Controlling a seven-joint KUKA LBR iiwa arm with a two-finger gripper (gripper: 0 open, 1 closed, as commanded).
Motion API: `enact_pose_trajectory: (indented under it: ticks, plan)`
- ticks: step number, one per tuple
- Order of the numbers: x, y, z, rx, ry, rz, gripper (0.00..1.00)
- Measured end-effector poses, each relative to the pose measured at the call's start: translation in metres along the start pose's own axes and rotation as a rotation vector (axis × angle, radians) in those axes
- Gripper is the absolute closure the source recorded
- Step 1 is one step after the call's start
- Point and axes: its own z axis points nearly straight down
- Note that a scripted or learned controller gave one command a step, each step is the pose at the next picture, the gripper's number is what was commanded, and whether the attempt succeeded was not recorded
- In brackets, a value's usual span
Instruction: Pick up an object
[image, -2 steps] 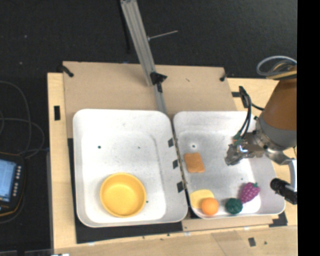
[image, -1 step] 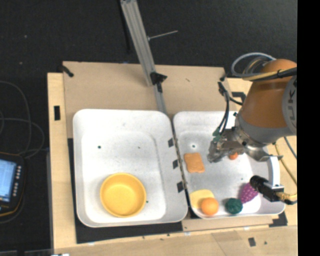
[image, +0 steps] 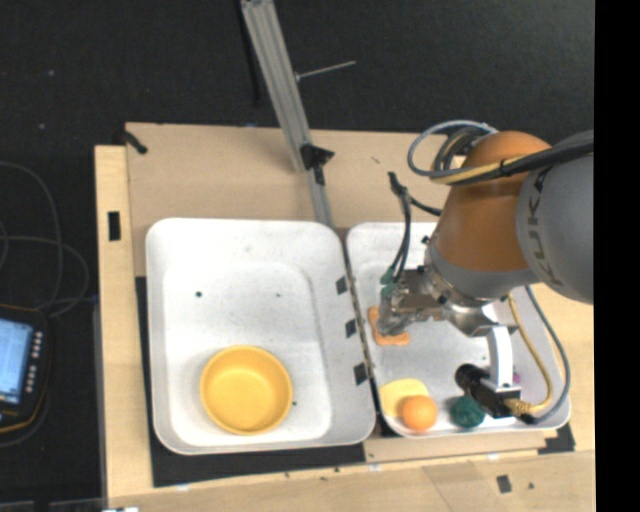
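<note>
- The gripper (image: 397, 312) is seen low over the right bin (image: 375, 245), close to that bin's left wall, about midway along it.
- Whether the gripper is spread or pressed together cannot be told; its tip is hidden among cables and shadow.
- A small orange piece (image: 390, 338) is found just beneath the gripper, against the left wall. It is judged the likeliest target. Whether it is touched or pinched cannot be told.
- The piece is judged light and flat, perhaps soft plastic or foam. Little force should be needed, though a thin edge may slip out of a shallow pinch.
- A hold across its narrow width is advised, taken on the side away from the wall, where room is left.
- An orange ball (image: 418, 411) and a pale yellow thing (image: 400, 389) are set touching at the front-left corner. The ball is expected to roll if nudged.
- A teal thing (image: 465, 411) lies by the front edge.
- A yellow bowl (image: 246, 388) is placed toward the front of the left bin (image: 240, 270).
</note>
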Motion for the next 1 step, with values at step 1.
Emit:
enact_pose_trajectory:
  ticks: [1]
  plan:
    - [0.0508,-0.0057,-0.0095,-0.002,0.001,-0.001,1.0]
